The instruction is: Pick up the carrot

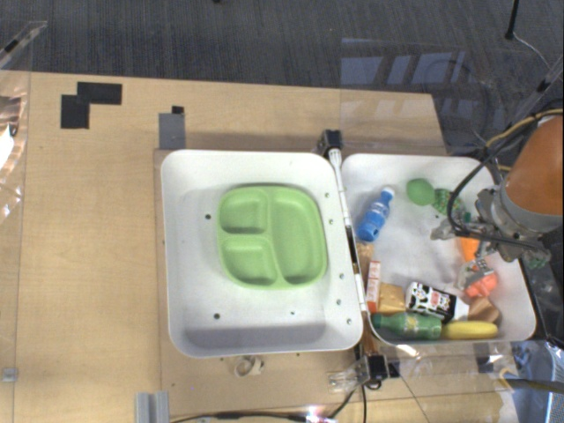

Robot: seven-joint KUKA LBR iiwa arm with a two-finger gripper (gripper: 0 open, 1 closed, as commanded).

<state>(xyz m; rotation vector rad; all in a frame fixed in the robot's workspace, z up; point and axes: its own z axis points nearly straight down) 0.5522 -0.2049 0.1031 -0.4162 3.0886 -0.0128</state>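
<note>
The carrot (467, 248) is a small bright orange piece in the right part of the right bin (401, 258). It lies directly under the gripper (473, 234), whose grey metal head hangs over its upper end and hides part of it. The arm's orange band (539, 179) sits above the bin's right wall. A red-orange item (482, 283) lies just below the carrot, touching or nearly touching it.
The right bin also holds a blue bottle (374, 214), a green item (421, 190), a black-and-white carton (429, 300), a green bottle (407, 326), a banana (470, 330) and a brown packet (372, 282). A green divided plate (269, 236) lies in the left bin (189, 280).
</note>
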